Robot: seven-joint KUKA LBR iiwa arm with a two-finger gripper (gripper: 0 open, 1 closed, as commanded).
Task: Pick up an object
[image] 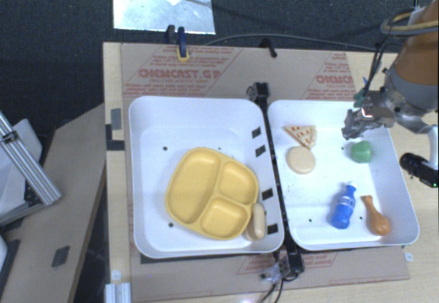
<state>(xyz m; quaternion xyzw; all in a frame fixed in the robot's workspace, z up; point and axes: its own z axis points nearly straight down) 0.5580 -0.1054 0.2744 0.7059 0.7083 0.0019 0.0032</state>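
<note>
The right bin (384,236) holds a pizza slice (302,134), a round beige cookie (300,160), a green ball-like object (361,151), a blue bottle (343,207) and an orange drumstick-shaped piece (375,216). My gripper (358,123) hangs over the right bin's far right part, just above and slightly left of the green object. I see nothing held in it.
The left bin (147,123) contains a yellow divided tray (212,192) and a small beige bread-like piece (258,220) by its right wall. A black divider (267,158) runs between the bins. A metal frame (27,164) stands at the far left.
</note>
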